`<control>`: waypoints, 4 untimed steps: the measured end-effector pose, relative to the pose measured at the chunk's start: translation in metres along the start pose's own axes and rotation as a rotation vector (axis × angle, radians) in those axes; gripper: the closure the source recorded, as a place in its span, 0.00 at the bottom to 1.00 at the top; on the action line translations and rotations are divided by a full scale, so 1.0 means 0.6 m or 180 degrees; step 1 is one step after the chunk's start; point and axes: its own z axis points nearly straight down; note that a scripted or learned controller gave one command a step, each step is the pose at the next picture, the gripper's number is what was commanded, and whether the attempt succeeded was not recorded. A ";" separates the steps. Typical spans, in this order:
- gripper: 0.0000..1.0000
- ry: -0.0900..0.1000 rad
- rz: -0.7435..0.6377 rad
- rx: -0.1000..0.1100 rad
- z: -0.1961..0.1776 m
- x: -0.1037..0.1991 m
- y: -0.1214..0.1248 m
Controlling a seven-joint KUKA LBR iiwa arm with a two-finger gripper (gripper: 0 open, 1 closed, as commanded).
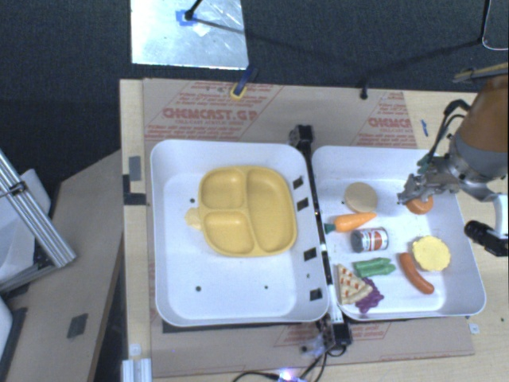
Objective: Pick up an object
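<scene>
The right bin (461,293) holds several toy foods. A tan round disc (361,196) lies near its middle, with a carrot (351,222) and a small can (370,239) just below it. A yellow round piece (431,253), a sausage (416,272), a green pod (374,267), a pizza slice (349,280) and purple grapes (371,298) lie toward the front. My gripper (417,190) hangs low at the bin's right side, directly over a small orange piece (421,206), which it partly hides.
The left bin (171,237) holds a yellow divided plate (242,211). A black ridge (312,213) separates the two bins. My arm's grey body (481,153) overhangs the right bin's far right edge.
</scene>
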 end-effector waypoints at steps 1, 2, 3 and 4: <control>1.00 0.0000 -0.0001 0.0001 -0.091 -0.001 0.004; 1.00 0.0013 -0.0014 0.0018 -0.107 0.079 0.002; 1.00 0.0014 -0.0017 0.0022 -0.093 0.170 0.024; 1.00 0.0016 -0.0015 0.0024 -0.084 0.254 0.022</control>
